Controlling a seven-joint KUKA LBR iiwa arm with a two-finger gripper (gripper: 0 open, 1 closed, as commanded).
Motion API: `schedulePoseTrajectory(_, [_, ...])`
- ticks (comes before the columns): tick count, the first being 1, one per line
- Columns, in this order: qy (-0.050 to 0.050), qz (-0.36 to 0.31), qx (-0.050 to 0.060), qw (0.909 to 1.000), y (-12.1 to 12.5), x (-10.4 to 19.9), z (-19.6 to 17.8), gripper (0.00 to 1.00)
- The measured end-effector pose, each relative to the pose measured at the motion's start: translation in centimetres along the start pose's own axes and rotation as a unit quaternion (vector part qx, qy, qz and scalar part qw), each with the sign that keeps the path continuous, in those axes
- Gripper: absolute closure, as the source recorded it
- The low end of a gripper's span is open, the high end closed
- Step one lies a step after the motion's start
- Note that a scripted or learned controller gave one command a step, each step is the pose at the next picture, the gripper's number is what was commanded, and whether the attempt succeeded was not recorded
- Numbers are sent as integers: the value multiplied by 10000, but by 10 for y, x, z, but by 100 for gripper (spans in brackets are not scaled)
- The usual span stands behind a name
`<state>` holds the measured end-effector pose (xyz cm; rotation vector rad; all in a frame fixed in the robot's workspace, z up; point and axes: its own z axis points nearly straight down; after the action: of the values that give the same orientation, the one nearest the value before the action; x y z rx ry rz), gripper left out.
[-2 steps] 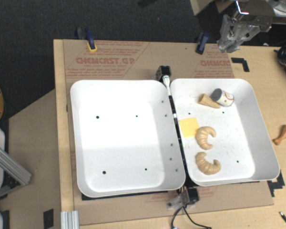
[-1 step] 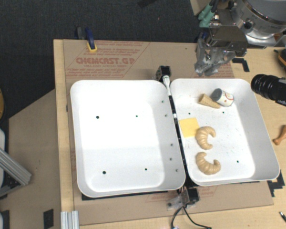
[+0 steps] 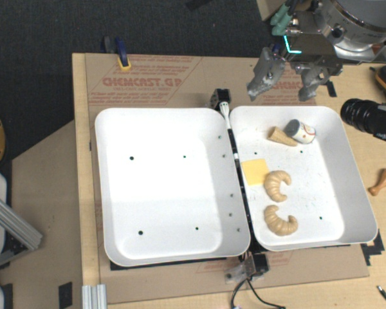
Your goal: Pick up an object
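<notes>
Claw point(image 3: 287, 82) spread open, holding nothing; right bin point(image 3: 354, 172) holds two croissants point(image 3: 276, 185), a yellow square point(image 3: 254, 171)

Two shallow white plastic bins sit side by side: the left bin point(image 3: 116, 172) and the right bin point(image 3: 347, 172). Two tan curved croissant-shaped toys lie in the right bin, one croissant point(image 3: 277, 185) near its centre, the other croissant point(image 3: 280, 221) at 6 o'clock from it. One flat yellow square piece point(image 3: 254, 171) at 9 o'clock from the upper croissant. One tan wedge-shaped piece point(image 3: 282, 136) at 12 o'clock. One small white, grey and red rounded toy point(image 3: 300, 131) touching that wedge.
</notes>
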<state>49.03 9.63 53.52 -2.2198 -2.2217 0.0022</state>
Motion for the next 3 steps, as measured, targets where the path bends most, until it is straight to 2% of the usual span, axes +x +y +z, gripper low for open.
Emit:
schedulePoseTrajectory(1, [1, -6, -18, 10000, 0, 1, -11, 100])
schedulePoseTrajectory(2, [-15, -2, 65, 10000, 2, 48, 233, 100])
schedulePoseTrajectory(3, [43, -18, -111, 9999, 6, 90, 32, 100])
